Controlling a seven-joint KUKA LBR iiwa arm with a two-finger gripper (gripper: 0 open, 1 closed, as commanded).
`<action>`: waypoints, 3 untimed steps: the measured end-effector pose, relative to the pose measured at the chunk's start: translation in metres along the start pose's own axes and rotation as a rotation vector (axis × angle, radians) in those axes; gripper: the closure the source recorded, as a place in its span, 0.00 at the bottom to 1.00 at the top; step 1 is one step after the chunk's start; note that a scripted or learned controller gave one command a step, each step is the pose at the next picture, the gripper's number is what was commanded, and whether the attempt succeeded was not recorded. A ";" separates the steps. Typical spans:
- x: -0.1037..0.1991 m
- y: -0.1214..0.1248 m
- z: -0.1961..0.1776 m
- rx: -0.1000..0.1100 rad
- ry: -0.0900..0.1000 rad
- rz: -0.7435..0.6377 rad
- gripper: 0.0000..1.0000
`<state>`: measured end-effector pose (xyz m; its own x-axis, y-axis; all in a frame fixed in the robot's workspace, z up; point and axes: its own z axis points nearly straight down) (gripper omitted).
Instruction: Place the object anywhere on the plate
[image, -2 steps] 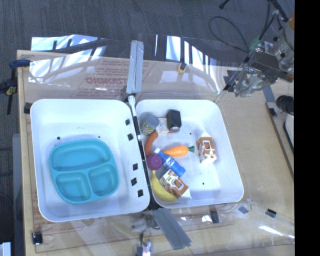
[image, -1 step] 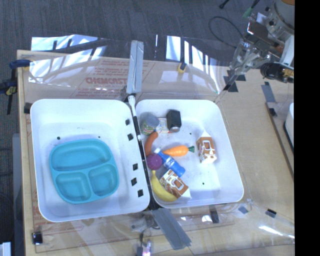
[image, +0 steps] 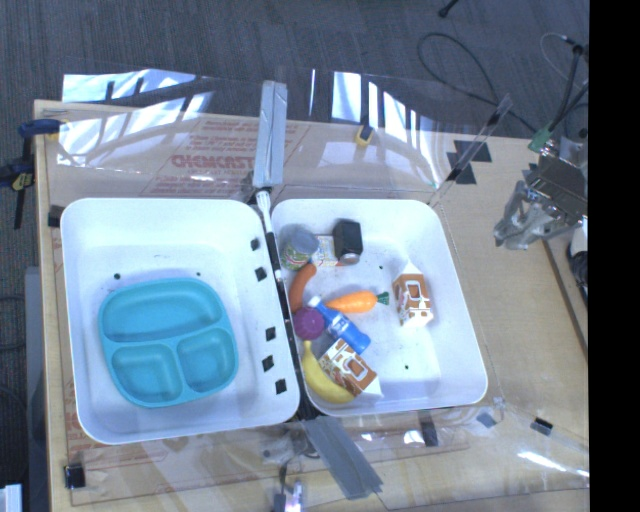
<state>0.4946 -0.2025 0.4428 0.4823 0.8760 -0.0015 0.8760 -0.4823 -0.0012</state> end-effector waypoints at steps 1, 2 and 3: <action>0.023 0.021 0.001 0.001 -0.001 0.339 1.00; 0.047 0.086 0.002 0.003 -0.001 0.267 1.00; 0.094 0.112 0.002 0.003 -0.001 0.523 1.00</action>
